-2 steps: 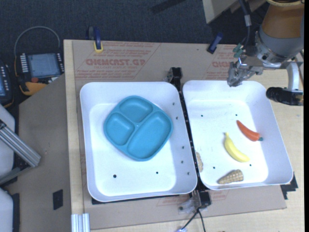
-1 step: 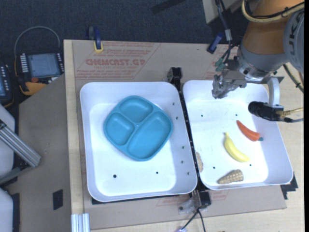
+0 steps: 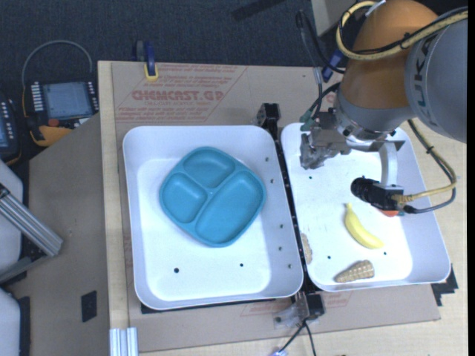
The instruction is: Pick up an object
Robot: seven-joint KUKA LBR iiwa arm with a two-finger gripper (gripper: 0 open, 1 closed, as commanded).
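One arm (image 3: pixel 401 58) hides the right bin's (image 3: pixel 427 262) far corner.

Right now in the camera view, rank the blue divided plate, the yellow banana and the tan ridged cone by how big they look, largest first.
1. Blue divided plastic plate, by far the largest.
2. Yellow banana.
3. Tan ridged cone, slightly smaller than the banana; the two look close, so that order is unsure.

Banana (image 3: pixel 363 228) in right bin (image 3: pixel 423 269)
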